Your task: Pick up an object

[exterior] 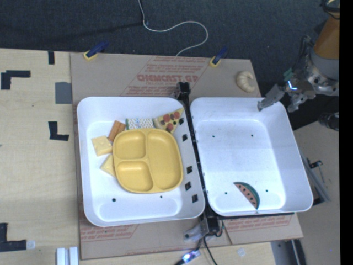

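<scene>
A yellow divided plate [148,160] lies in the left bin [91,200]. Around its upper left edge are small flat pieces: a pale yellow square [101,145], a brown strip [116,130], a patterned piece [139,123] and a pizza-like slice [171,119]. A watermelon slice toy [247,194] lies near the front of the right bin [292,148]. My gripper [271,100] hangs over the right bin's far right corner, well away from every piece. Nothing shows between its fingers.
A beige lump [246,80] rests on the cardboard behind the right bin. Blue and yellow clamps [96,49] hold the cardboard's back edge. A white cable [176,29] loops across the dark floor behind. The arm's orange band [330,37] is at the far right.
</scene>
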